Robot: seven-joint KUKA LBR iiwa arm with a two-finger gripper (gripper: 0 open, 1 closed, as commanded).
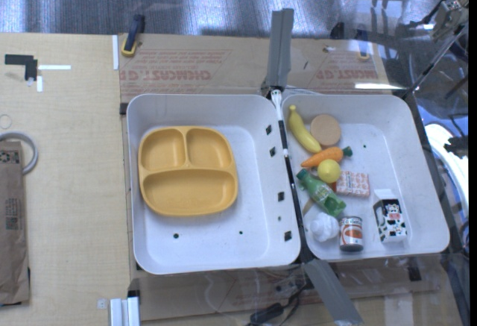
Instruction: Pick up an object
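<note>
White plastic, 2 shallow bins side by side on the surface (67, 168), which is pale wood to the left with brown cardboard (194, 67) lying under the bins' far edge.

Left bin (216, 242): holds 1 yellow divided plate (188, 170) with 3 compartments, 2 small ones on the far side and 1 long one on the near side. Plate sits toward the bin's left half and lies flat.

Right bin (417, 168): holds a cluster of small objects, mostly in its left half.
- Banana (302, 130) at the far left, lying at a slant.
- Round tan disc (325, 129) just right of the banana, touching or nearly so.
- Carrot (323, 157) nearer than those 2, green top pointing right.
- Yellow lemon (329, 171) just beneath the carrot.
- Green bottle (321, 192) lying on its side, angled from the lemon toward the near right.
- Small red-and-white packet (352, 183) right of the lemon.
- White crumpled ball (323, 227) near the bin's near-left corner.
- Red-labelled can (351, 233) upright, just right of the white ball.
- Black-and-white carton (390, 220) upright, right of the can, a little apart.

All 9 objects rest in the bin; nothing is lifted.

Pincer: cannot tell its state from this view.

Far left on the surface: a brown paper bag (13, 220) at the near edge and a black bracket (22, 63) at the far edge. A yellow-handled clamp (134, 35) sits at the cardboard's far-left corner.
</note>
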